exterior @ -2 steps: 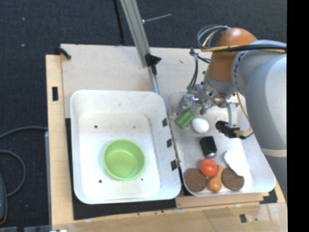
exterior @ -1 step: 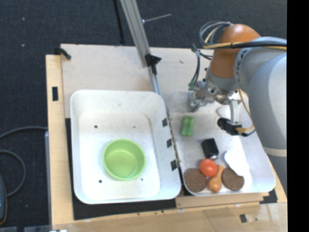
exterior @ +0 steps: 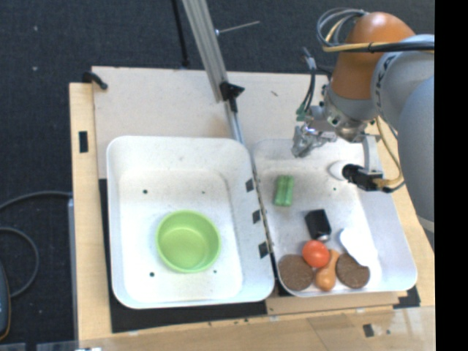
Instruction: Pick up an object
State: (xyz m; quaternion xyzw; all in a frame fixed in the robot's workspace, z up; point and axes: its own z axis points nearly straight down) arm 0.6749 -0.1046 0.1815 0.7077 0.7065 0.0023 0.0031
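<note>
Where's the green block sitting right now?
The green block lies in the right bin, near its left wall, below and left of the gripper and above the black block.

Light is bright and even, falling from overhead. Both white bins [exterior: 183,159] are close to washed out, and detail is lost on their floors. The green bowl [exterior: 188,240] casts only a faint, soft shadow just beside its rim. A mild sheen sits on the arm's orange band [exterior: 369,50]. The dark floor beyond the bench [exterior: 153,93] reads grainy. Focus is somewhat soft throughout, and small items look slightly blurred.
</note>
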